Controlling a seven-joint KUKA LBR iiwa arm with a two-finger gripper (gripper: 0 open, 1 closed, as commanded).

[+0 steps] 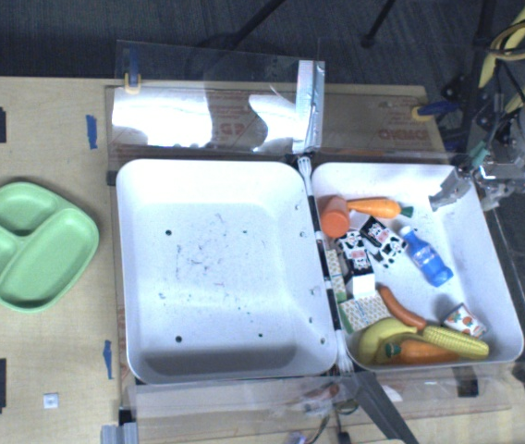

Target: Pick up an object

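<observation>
A metal claw (455, 191), its state unclear, hovers over the right shallow white plastic bin (501, 294) holding a glossy blue bottle (426, 256).

The left bin (212, 266), mid-frame, offers open floor throughout. The right bin (498, 276) is crowded along its left wall and lower edge: carrot (373, 208), cow toy (373, 241), bottle (426, 256), banana (378, 338), corn (455, 340). Its upper right floor lies open.
</observation>
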